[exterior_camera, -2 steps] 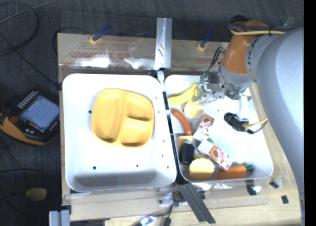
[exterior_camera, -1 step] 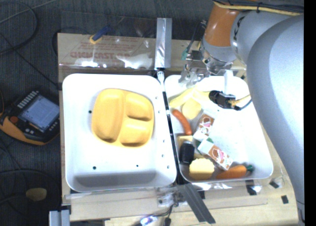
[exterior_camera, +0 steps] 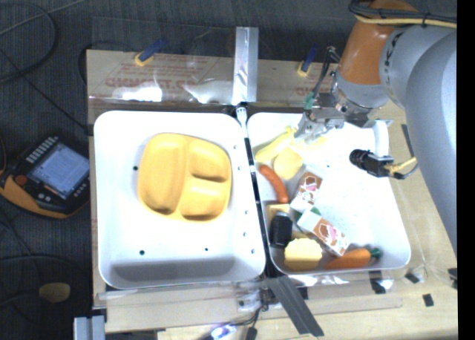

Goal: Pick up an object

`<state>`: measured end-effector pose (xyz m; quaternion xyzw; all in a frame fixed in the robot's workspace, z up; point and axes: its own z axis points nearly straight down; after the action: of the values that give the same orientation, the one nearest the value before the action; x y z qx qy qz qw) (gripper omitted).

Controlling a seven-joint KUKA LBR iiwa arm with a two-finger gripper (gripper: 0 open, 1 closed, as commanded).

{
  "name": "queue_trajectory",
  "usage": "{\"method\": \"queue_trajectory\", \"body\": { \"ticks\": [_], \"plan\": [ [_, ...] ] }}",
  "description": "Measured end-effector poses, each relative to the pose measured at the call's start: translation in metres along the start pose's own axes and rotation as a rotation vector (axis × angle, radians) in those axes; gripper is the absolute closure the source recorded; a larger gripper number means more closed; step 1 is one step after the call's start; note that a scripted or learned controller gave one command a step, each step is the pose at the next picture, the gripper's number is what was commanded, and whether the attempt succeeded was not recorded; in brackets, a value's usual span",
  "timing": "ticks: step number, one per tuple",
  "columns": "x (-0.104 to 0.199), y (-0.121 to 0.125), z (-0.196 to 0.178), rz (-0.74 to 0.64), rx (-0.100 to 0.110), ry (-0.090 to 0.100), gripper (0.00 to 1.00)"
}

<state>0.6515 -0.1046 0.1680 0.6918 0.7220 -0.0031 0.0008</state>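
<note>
the gripper (exterior_camera: 318, 125) hangs over the back left corner of the right bin (exterior_camera: 393, 205), and whether it is spread or pressed together cannot be told from this slant. just beneath and beside it lies a pale yellow banana-shaped toy (exterior_camera: 272, 144), running along the bin's back left wall, with a round pale yellow piece (exterior_camera: 288, 162) touching it on the near side. these two look like the likeliest targets. both appear to be hollow plastic play food: light, stiff and smooth, so probably slippery and apt to squirt out sideways if pinched off-centre. the banana shape would best be taken across its narrow middle, though the wall close behind it leaves little room for one side of the grip. further along the bin lie an orange sausage-like piece (exterior_camera: 273, 181), two small printed cartons (exterior_camera: 320, 229), a black object (exterior_camera: 280, 230), a yellow block (exterior_camera: 303, 252) and a carrot (exterior_camera: 349, 258), crowded together and touching. the left bin (exterior_camera: 119, 257) holds a yellow sectioned tray (exterior_camera: 183, 176), turned upside down by the look of it.
</note>
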Motion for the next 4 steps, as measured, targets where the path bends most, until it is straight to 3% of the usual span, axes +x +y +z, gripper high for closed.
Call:
{"method": "queue_trajectory", "body": {
  "ticks": [1, 2, 3, 4],
  "plan": [
    [0.004, 0.014, 0.069, -0.136, 0.003, 0.000, 1.00],
    [0.053, 0.019, -0.016, -0.015, -0.002, 0.003, 1.00],
    [0.004, -0.003, 0.048, -0.076, -0.001, 0.003, 1.00],
    [0.047, 0.015, -0.044, -0.014, -0.003, 0.003, 1.00]
  ]
}}
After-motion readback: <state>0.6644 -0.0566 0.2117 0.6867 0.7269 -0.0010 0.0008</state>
